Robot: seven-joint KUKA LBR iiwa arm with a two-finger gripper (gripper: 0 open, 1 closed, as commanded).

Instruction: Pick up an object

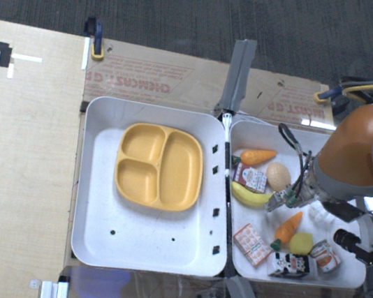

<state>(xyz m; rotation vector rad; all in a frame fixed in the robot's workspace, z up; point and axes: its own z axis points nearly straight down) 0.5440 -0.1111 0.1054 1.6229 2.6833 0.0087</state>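
My pincer (284, 199) hung low in the right bin (356, 279), its tip just beside the banana (248, 195) and near the egg (278, 175); I could not tell whether it was released or clenched. Nothing was seen between its fingers.

Count, right bin: two carrots, one at the back (257, 156) and one nearer the front (288, 227); one banana; one egg; one lemon (301, 242); one red-labelled packet (251, 179) just behind the banana; one orange-and-white carton (252, 243); one black-and-white carton (290, 265); one small can (325, 257).

Count, left bin (89, 220): one yellow divided plate (160, 167) with three compartments, lying flat. Both bins sat side by side on the bench (16, 152).
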